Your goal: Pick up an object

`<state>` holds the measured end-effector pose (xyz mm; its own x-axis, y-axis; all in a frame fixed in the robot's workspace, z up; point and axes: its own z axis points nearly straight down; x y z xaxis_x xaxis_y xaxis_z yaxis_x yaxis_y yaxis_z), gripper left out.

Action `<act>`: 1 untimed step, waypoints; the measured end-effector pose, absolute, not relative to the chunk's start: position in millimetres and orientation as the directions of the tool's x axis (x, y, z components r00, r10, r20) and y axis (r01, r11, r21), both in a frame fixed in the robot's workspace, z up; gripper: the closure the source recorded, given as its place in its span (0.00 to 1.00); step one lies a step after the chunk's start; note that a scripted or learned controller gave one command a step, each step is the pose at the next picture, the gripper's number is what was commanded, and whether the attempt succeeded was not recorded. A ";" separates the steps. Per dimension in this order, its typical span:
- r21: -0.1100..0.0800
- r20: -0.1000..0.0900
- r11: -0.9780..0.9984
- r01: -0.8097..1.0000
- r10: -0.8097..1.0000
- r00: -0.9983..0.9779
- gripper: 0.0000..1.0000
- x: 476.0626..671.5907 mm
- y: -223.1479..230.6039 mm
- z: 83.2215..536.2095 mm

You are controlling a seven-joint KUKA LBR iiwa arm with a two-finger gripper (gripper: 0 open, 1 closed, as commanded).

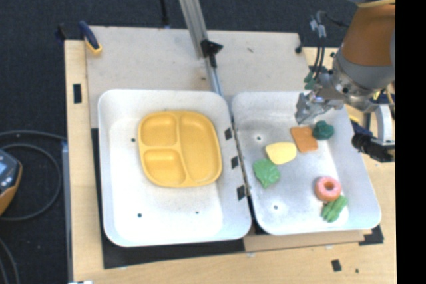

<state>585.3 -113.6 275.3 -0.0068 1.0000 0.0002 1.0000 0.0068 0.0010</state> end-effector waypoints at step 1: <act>0.000 0.001 0.007 1.000 1.000 -0.007 1.00 585.4 -65.1 274.6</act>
